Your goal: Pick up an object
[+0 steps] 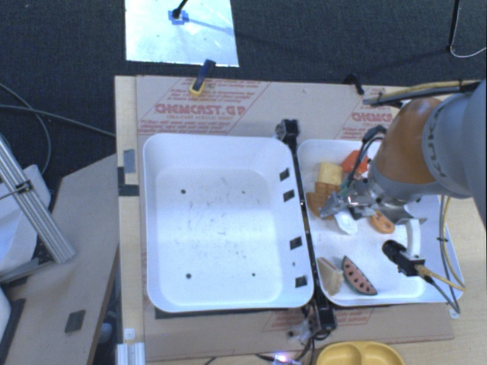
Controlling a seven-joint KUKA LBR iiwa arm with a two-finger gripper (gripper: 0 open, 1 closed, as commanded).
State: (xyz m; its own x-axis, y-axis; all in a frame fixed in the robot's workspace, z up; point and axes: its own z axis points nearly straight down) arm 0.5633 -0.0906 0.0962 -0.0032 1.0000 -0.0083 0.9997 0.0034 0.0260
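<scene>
Several small toy foods are seen in the right bin (426, 291): a tan block (329, 175), an orange piece (381, 223), a watermelon slice (358, 275) and a pale wedge (330, 274). The gripper (332, 206) is lowered among the upper pieces, beside the tan block; its state cannot be told. The items are judged light, rigid and slick. The block's flat sides would be gripped best.

Grey arm (456, 147), orange band (403, 147) above wrist, black cable, metallic fingers (332, 204).
</scene>
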